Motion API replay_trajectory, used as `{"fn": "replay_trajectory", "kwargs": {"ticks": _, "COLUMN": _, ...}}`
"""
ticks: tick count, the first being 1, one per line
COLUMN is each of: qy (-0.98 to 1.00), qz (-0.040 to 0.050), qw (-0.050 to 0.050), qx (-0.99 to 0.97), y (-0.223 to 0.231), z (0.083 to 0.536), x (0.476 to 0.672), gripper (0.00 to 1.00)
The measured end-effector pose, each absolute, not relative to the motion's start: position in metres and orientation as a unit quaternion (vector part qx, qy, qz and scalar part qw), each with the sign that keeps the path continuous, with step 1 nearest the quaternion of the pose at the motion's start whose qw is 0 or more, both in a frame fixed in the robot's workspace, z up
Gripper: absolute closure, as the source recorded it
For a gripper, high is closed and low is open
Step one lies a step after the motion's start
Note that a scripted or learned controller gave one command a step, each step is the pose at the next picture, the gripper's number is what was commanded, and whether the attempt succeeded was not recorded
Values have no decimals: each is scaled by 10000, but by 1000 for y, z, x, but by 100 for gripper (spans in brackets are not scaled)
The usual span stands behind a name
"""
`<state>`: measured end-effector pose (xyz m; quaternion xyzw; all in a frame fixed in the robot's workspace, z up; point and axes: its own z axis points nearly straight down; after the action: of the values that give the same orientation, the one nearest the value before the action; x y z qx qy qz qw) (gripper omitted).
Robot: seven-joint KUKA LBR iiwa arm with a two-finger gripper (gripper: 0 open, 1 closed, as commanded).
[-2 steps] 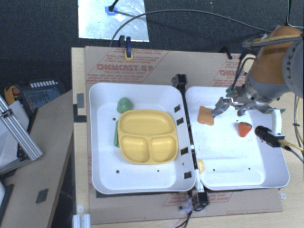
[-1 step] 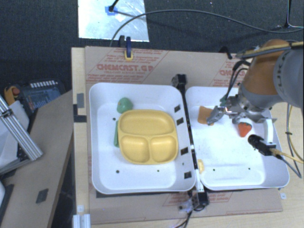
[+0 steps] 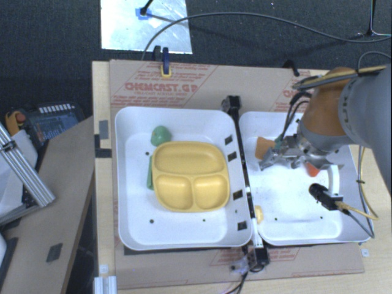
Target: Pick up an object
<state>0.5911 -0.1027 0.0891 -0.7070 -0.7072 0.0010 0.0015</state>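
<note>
While the gripper (image 3: 274,157) hangs low over the right bin (image 3: 294,225), an orange block (image 3: 264,146) lies just beside it near the bin's upper left, its long axis unclear; the grasp cannot be told.

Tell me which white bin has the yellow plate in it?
The left bin holds the yellow plate, with a green thing poking out beside it. The right bin is the one the gripper reaches into.

Silver foil sheet (image 3: 146,16) on dark floor, blue clamp (image 3: 165,59) at cardboard edge, aluminium rail (image 3: 21,167) at left.
</note>
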Motion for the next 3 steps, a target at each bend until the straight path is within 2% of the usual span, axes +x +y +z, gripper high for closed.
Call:
{"fn": "replay_trajectory", "kwargs": {"ticks": 1, "qy": -7069, "qz": -4, "qw": -7, "qx": -7073, "y": -103, "z": 103, "x": 593, "gripper": 100}}
{"fn": "replay_trajectory", "kwargs": {"ticks": 3, "qy": -7085, "qz": -23, "qw": -33, "qx": -7057, "y": -109, "z": 220, "x": 595, "gripper": 100}}
